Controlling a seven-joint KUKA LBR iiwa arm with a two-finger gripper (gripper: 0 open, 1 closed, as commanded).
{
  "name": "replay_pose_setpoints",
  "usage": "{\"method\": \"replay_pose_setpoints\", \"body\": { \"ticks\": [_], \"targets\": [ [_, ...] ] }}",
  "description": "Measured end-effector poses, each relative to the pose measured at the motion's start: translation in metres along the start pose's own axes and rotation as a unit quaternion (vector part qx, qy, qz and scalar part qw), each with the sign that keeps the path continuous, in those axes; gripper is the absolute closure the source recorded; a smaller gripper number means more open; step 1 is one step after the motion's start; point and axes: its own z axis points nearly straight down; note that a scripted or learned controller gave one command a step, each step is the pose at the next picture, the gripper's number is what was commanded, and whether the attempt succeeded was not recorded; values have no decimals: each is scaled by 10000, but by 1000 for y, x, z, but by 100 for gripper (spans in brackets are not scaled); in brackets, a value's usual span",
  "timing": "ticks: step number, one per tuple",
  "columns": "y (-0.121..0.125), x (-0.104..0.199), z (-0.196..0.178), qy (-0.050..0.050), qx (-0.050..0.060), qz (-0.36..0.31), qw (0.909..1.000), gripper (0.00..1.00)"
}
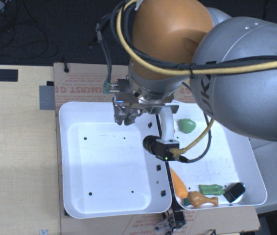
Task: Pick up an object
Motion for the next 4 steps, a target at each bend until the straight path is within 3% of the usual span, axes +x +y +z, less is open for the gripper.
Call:
{"method": "replay_pose_setpoints", "body": {
  "ticks": [1, 2, 3, 4],
  "targets": [
    [-35, 50, -16, -3, 4, -6, 10000, 100],
    [22, 47, -100, -1, -47, 25, 10000, 100],
    [15, -17, -175, -7, -39, 45, 10000, 100],
    [-44, 51, -170, -7, 16, -17, 10000, 100]
  ]
}}
